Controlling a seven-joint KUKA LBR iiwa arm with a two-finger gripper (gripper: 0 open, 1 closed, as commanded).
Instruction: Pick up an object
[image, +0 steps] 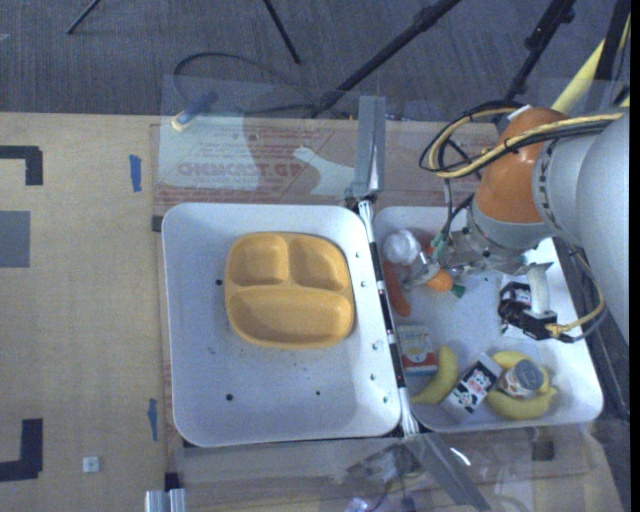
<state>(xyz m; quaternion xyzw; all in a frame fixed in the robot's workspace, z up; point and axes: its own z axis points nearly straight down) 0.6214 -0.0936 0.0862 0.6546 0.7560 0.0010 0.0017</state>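
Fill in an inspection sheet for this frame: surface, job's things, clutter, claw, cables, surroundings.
Surface: left bin and right bin, both white, side by side on a tan bench.
Job's things: the right bin holds a near banana, a carton, a far banana with a round can on it, an orange stick and a pale round item.
Clutter: a yellow divided plate lies in the left bin.
Claw: the claw is low over the right bin, beside a small orange piece.
Cables: yellow and black cables loop beside the orange band.
Surroundings: tripod legs, blue tape.
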